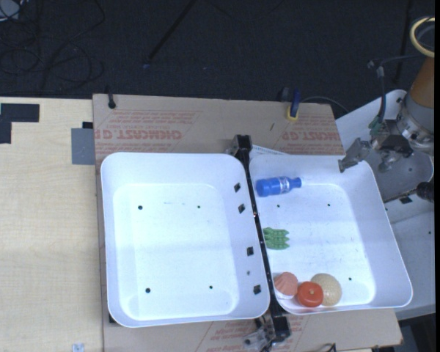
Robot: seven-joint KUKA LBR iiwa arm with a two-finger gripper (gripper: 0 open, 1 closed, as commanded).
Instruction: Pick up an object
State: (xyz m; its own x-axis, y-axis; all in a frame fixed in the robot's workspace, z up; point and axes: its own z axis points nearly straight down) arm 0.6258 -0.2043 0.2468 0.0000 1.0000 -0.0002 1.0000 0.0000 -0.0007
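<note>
Above the far right corner of the right-hand bin (385, 218), the gripper (372, 149) hangs clear of the bin floor, with the grey wrist and its orange band (423, 86) behind it at the picture's right edge. Whether the claw is spread or closed cannot be told: it is small, dark and seen at a slant. Nothing is visible between its tips, and it touches no object.

Candidate objects all lie in that same bin, below and to the left of the claw. Nearest is a blue bottle (277, 186), on its side against the bin's far wall, cap end pointing toward the claw. Further off, a small green ridged item (276, 238) lies flat beside the divider between the bins. Farthest from the claw, three items crowd the near corner: a pink round piece (285, 284), a red tomato-like ball (309, 294) and a tan round piece (328, 287), touching one another.

Judgement: the objects look loosely scattered, as for random picking, and the arm appears parked outside the pick zone. The clustered trio would be the harder grasp.

The left-hand bin (176, 240) lies well beyond, across the divider.
</note>
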